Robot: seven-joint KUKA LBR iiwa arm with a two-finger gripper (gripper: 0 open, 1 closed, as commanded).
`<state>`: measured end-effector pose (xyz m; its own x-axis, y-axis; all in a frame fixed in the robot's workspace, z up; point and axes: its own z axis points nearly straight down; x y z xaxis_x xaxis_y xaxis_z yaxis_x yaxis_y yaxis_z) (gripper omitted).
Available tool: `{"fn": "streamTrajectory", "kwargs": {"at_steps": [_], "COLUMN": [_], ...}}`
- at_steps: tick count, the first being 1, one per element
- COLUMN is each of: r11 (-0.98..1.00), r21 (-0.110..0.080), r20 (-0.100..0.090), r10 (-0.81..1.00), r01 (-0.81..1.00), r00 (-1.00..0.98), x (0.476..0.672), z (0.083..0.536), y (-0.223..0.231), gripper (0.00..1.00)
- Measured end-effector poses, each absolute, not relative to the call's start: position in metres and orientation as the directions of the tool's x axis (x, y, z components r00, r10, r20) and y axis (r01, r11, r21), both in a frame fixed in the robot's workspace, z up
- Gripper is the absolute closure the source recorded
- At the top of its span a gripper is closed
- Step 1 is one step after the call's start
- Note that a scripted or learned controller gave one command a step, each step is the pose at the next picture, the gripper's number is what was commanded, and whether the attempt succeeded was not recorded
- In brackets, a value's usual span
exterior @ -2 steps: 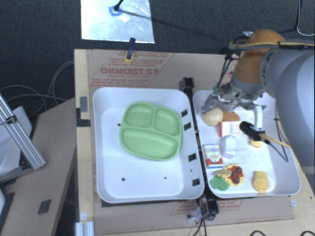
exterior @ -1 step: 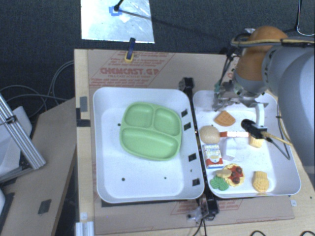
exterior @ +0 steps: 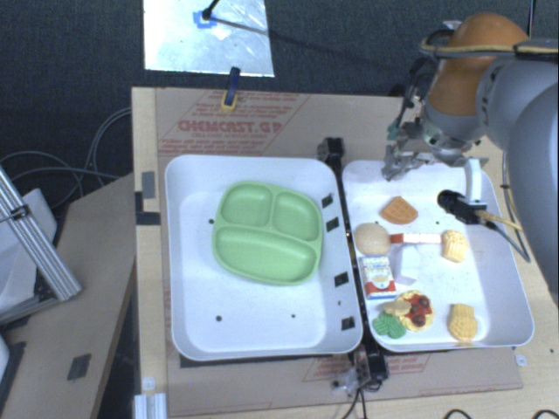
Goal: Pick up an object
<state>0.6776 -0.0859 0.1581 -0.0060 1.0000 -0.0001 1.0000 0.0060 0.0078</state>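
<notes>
Grey arm's claw (exterior: pixel 395 166) over right bin's (exterior: pixel 515 308) far edge, grip state unclear, orange toy (exterior: pixel 398 209) nearby, green tray (exterior: pixel 266 232) in left bin (exterior: pixel 188 260).

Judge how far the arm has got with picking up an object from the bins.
Done: nothing looks lifted; the toy foods, such as the orange piece and the corn, lie in the right bin. In hand: the gripper hangs over that bin's far corner. Left: descend, grasp, lift.

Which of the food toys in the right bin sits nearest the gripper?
The orange wedge-shaped piece, just below the gripper; every other toy lies farther toward the bin's near edge.
</notes>
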Motion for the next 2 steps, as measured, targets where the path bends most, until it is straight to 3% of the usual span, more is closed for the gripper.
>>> {"fn": "streamTrajectory", "kwargs": {"at_steps": [2], "r11": [0.006], "r21": [0.006], "r20": [0.0], "r10": [1.0], "r01": [1.0], "r00": [-0.006], "x": [0.678], "z": [0.227], "y": [-0.084], "gripper": [1.0]}}
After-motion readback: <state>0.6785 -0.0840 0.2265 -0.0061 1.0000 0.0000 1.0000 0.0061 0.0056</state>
